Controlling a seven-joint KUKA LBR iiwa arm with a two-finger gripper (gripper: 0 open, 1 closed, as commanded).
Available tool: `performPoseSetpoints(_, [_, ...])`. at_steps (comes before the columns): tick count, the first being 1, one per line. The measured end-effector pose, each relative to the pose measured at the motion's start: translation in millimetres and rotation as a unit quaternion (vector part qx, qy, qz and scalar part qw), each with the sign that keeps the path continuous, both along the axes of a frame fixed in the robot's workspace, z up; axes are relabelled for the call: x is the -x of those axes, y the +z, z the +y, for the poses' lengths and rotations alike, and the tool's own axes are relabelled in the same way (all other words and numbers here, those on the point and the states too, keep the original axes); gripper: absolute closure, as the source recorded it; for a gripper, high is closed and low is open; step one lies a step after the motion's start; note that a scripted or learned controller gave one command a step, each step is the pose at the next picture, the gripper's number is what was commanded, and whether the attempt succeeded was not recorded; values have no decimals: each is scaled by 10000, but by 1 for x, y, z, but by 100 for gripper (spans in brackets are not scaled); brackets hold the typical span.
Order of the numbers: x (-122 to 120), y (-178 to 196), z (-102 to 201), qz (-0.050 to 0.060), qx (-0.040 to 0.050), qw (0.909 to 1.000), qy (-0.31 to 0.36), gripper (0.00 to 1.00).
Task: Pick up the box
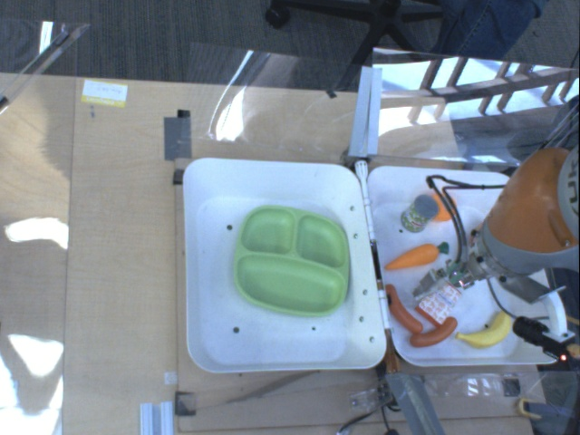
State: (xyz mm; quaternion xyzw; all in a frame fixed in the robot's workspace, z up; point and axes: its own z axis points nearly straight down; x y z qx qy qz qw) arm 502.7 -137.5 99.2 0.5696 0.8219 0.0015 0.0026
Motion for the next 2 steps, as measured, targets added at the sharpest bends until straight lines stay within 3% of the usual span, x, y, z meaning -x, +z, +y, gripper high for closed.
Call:
performPoseSetpoints(1, [10, -10, 4, -56, 19, 9997, 222, 0])
performPoseSetpoints(2, [11, -9, 27, -63, 41, 9993, 374, 0])
